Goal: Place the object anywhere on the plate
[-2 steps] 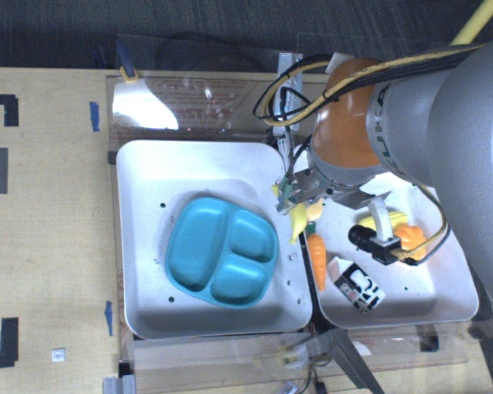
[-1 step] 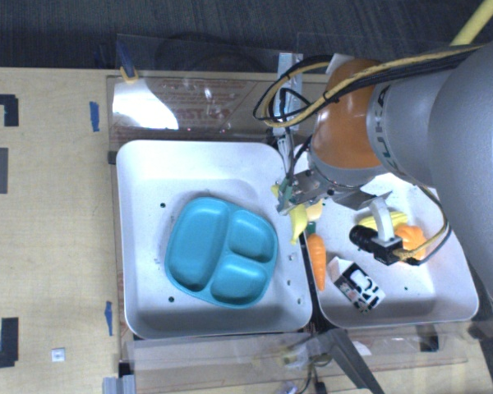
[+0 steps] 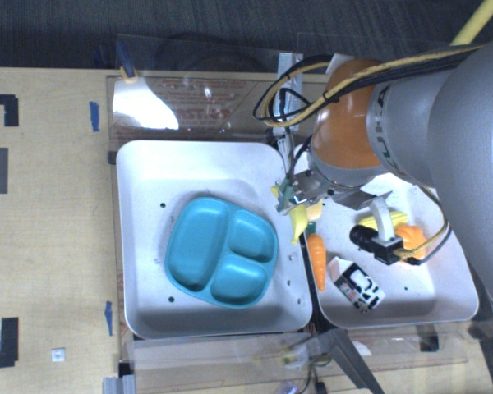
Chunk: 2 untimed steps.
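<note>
From my feed, two white bins sit side by side on a pale wooden bench (image 3: 41, 245) against dark carpet. The left bin (image 3: 140, 171) holds the blue divided plate (image 3: 222, 251). The gripper (image 3: 298, 205) hangs over the divider, a yellow object (image 3: 304, 218) between its closed fingers. An orange carrot (image 3: 316, 261) lies just below, in the right bin (image 3: 444, 298).

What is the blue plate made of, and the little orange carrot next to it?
The blue three-part divided plate looks like moulded plastic: one even colour, rounded edges, a soft sheen. The small orange carrot is probably a plastic toy, since its skin is smooth and evenly bright, though the view is too blurry to be sure.
</note>
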{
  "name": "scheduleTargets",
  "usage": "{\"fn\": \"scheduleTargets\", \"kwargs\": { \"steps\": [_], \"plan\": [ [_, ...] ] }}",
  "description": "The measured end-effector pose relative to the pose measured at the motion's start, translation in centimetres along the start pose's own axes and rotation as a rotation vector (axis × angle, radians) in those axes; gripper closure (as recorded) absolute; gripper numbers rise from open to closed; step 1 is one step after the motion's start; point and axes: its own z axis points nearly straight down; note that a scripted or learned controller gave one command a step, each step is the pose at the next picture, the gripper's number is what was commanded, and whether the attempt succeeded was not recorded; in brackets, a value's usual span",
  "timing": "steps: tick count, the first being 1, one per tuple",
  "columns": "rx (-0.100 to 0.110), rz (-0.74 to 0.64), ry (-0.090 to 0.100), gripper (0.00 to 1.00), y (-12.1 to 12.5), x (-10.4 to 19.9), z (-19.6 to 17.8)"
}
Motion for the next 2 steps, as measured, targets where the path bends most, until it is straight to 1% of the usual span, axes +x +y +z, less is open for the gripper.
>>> {"fn": "scheduleTargets", "kwargs": {
  "steps": [1, 2],
  "plan": [
    [0.039, -0.031, 0.05, 1.0, -0.55, 5.09, 0.9],
    [0.037, -0.032, 0.051, 0.0, -0.48, 5.23, 0.82]
  ]
}}
